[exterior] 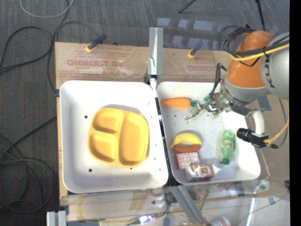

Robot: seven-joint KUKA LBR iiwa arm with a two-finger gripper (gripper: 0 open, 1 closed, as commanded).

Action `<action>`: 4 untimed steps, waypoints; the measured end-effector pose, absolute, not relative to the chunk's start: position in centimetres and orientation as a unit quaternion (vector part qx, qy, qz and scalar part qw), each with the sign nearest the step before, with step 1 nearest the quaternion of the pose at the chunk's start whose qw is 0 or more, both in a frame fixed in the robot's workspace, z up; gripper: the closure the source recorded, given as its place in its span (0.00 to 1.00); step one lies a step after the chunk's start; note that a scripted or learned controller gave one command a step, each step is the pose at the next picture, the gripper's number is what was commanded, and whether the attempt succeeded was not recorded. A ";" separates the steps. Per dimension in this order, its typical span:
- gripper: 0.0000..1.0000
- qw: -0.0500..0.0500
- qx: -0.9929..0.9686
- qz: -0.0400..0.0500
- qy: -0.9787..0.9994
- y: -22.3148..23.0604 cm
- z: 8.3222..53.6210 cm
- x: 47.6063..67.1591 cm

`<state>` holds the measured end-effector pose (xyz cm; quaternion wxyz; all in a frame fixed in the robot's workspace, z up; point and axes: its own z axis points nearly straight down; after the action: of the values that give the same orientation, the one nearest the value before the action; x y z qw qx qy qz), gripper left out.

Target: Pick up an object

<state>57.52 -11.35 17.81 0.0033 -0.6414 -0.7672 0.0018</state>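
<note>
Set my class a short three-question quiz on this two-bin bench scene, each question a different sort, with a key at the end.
1. True or false: the yellow tray lies in the left bin.
2. Which thing lies nearest the gripper? A) carrot B) green bottle C) small carton
3. Fill in: in the camera view the lemon sits in the ____ bin.

Key: 1 true; 2 A; 3 right.
</note>
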 end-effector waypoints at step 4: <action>0.00 -0.001 -0.905 -0.001 -0.426 -13.6 8.8 59.2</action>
<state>59.20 -13.59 8.77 -0.0015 -0.9045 -0.4264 -0.0012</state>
